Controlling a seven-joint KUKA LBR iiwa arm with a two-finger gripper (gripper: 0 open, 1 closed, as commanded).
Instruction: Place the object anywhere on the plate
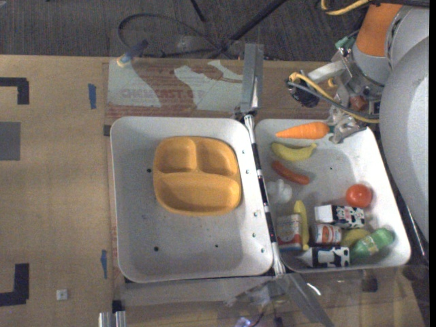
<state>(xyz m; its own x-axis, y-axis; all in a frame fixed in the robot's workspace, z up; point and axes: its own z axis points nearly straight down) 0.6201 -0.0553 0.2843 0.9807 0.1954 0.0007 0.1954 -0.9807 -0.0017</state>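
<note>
1. Your gripper (338,129) sits at the far edge of the right bin (390,203), and the carrot (302,131) pokes out leftward from its tip. Looks pinched by its thick end between the fingers, so call the tool closed on the carrot, though contact is partly hidden by the wrist hardware.
2. The carrot lies roughly level over the bin's far left corner, just above the banana (293,150). You can't tell whether it's lifted or touching.
3. The plate (197,174), orange with three compartments, sits in the left bin (129,216), nothing on it. Task not done yet.
4. Risk: the grip is at one end of a tapered, smooth carrot, so it could pivot or slip out when you swing left.
5. Risk: the raised divider (249,142) between the bins is in your path. If you travel low, the carrot's tip hits it and gets knocked free.
6. Risk: release too early and it lands on the left bin floor beside the plate. Release onto a plate ridge and a round carrot may roll off.
7. Risk: the banana and the red sausage (291,173) lie just near of the carrot. Dragging instead of lifting shoves them.
8. The clutter at the near end, tomato (358,195), milk cartons (339,216) and cans (328,234), sits well apart, no concern.
9. The yellow cable (344,5) loops near the wrist. Watch for a snag on the sweep.
</note>
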